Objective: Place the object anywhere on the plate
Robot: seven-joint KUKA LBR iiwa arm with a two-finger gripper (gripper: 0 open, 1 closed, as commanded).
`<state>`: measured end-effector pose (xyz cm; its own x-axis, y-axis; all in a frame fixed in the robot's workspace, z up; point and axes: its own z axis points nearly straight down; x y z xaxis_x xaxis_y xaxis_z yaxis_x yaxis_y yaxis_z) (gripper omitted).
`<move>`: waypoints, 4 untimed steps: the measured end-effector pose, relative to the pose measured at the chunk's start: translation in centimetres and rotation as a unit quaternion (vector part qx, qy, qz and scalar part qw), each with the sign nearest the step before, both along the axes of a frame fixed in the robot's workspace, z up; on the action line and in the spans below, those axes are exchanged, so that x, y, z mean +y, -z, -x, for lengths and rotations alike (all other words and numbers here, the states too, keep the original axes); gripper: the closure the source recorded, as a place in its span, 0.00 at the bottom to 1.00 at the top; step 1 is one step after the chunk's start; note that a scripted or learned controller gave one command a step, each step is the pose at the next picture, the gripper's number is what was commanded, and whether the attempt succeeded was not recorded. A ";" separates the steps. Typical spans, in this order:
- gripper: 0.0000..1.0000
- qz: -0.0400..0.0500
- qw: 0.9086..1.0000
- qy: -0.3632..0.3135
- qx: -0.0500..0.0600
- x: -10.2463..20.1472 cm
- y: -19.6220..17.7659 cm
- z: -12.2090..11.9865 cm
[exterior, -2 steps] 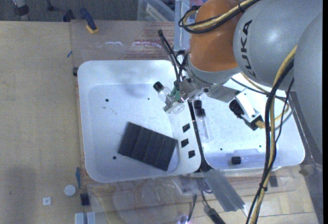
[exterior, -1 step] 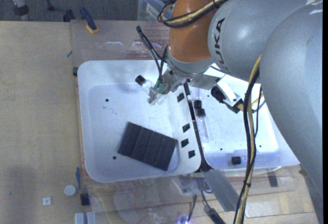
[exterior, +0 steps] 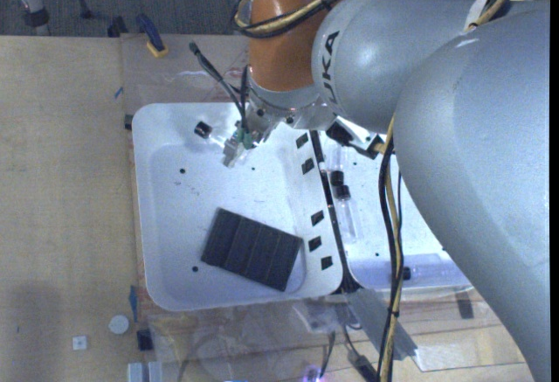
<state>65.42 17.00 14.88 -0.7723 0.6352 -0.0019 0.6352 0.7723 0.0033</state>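
While the claw [exterior: 234, 147] hangs in the white left bin [exterior: 157, 197], grip state unclear, the flat dark ribbed rectangular plate [exterior: 251, 249] lies below it, apart.

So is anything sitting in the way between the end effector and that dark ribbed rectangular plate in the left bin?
Nothing visible does. The end effector hangs over the white left bin near its far side, and only bare bin floor lies between it and the dark ribbed rectangular plate.
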 end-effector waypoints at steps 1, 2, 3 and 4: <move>1.00 0.000 1.000 -0.023 0.000 5.3 0.8 -0.2; 1.00 0.000 0.996 0.089 0.000 5.5 -7.4 1.2; 1.00 0.001 1.000 0.012 0.003 4.8 -4.1 0.4; 1.00 0.000 0.994 -0.108 -0.001 5.3 -4.6 -0.5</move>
<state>65.93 22.31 19.44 -0.8908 0.4544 -0.0035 0.4544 0.8908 0.0040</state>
